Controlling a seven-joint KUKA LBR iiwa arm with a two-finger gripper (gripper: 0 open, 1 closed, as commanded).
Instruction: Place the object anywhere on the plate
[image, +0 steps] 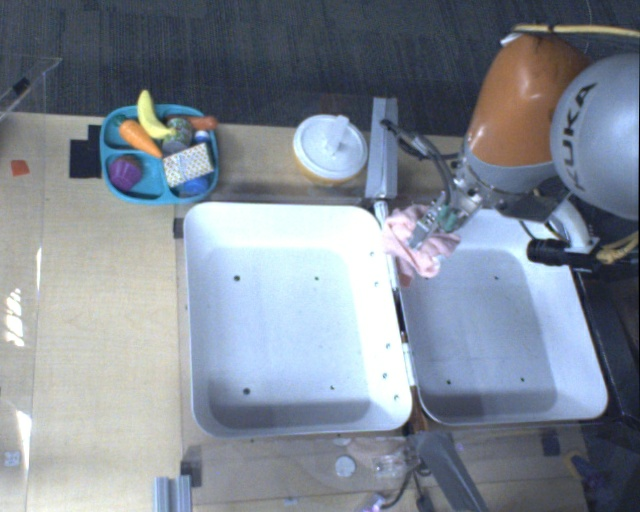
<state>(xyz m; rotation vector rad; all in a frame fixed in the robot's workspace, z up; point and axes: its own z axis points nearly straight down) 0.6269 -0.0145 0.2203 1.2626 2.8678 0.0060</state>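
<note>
A crumpled pink cloth (412, 248) hangs at the far left corner of the right bin (500, 340), overlapping the divider between the bins. My gripper (438, 220) sits right at its upper right side, fingers pinched into the cloth. The grey arm with its orange band (520, 95) reaches in from the right behind it. The blue divided plate (112, 186) lies on the bench at the far left, beyond the left bin. It carries a toy banana (152, 115), a carrot (138, 138), a purple piece (126, 172) and a speckled block (189, 162).
The left bin (290, 320) lies between the cloth and the plate. A round white-lidded yellow tub (330, 148) stands behind the bins. A grey metal post (381, 150) rises at the bins' far junction, close to the gripper. Black cables (565, 250) run at the right.
</note>
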